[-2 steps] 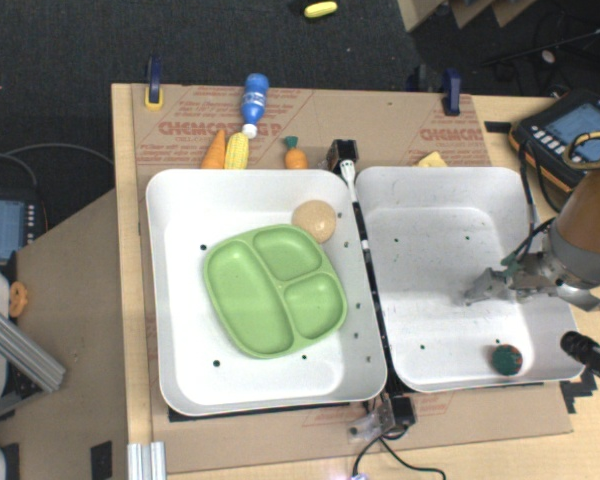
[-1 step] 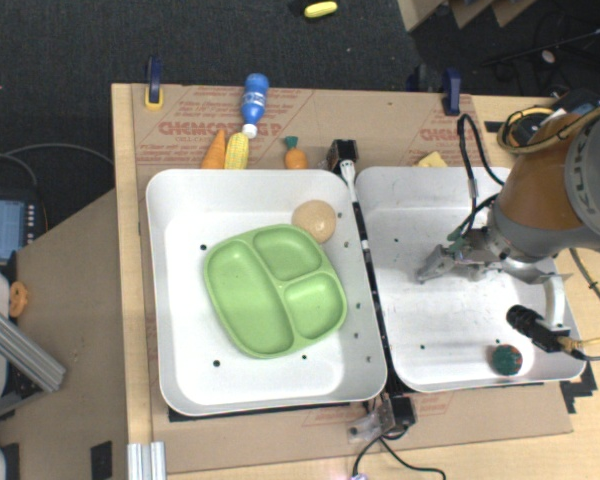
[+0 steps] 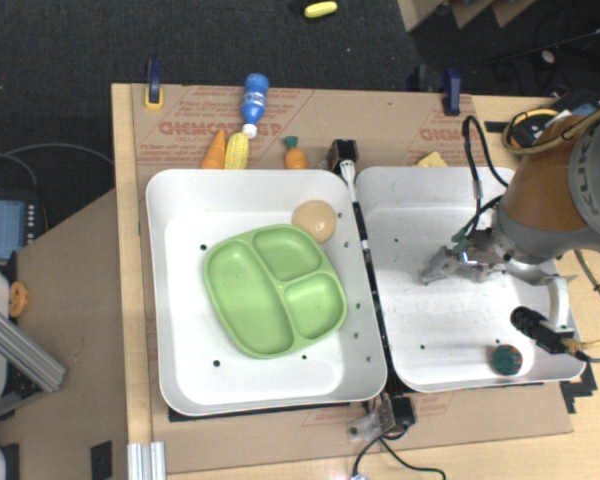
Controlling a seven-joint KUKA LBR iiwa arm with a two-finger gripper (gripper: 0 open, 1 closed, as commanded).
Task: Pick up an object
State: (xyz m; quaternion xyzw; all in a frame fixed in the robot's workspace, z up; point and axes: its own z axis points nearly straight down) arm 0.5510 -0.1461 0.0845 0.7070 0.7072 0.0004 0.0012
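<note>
We see the end effector (image 3: pixel 432 271) low over the middle of the right bin (image 3: pixel 410 203), pointing toward the left bin (image 3: pixel 180 218), with bare white floor around its tip. We cannot tell whether it is apart or together. The one loose thing we find in the right bin is a dark green round object (image 3: pixel 506 359), near the front right corner and well apart from the end effector. In the left bin lies a green divided plate (image 3: pixel 275 288), with a beige ball (image 3: pixel 315 220) touching its far right edge. On the bench (image 3: pixel 128 218) behind the left bin we see a blue and white bottle (image 3: pixel 253 101), a toy corn cob (image 3: pixel 237 150) and an orange toy carrot (image 3: pixel 213 151) just beside it.
</note>
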